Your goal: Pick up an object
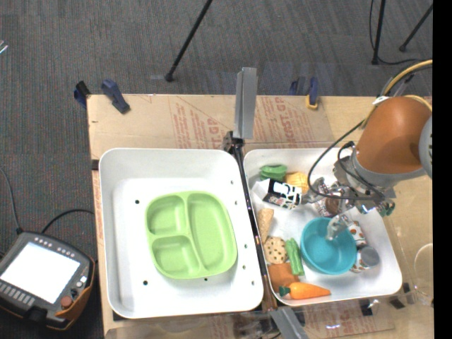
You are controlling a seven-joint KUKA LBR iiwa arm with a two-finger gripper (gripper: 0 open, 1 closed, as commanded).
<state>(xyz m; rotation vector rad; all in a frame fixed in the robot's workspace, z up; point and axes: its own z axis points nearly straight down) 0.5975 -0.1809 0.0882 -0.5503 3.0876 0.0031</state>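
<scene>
Gripper [337, 226], finger state cannot be told, hangs over blue bowl [327, 249] in crowded right bin [390, 260]; risk: slipping off the bowl's rim or nudging 1 neighbouring item.

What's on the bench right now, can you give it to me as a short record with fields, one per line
left bin: holds a green divided plate
right bin: holds a blue bowl, a carrot, a cookie, a black and white carton and other small items
arm: reaches in from the right, orange band above the wrist
gripper: over the right bin, at the blue bowl's rim
held object: none visible
fingers: cannot tell whether open or shut
</scene>
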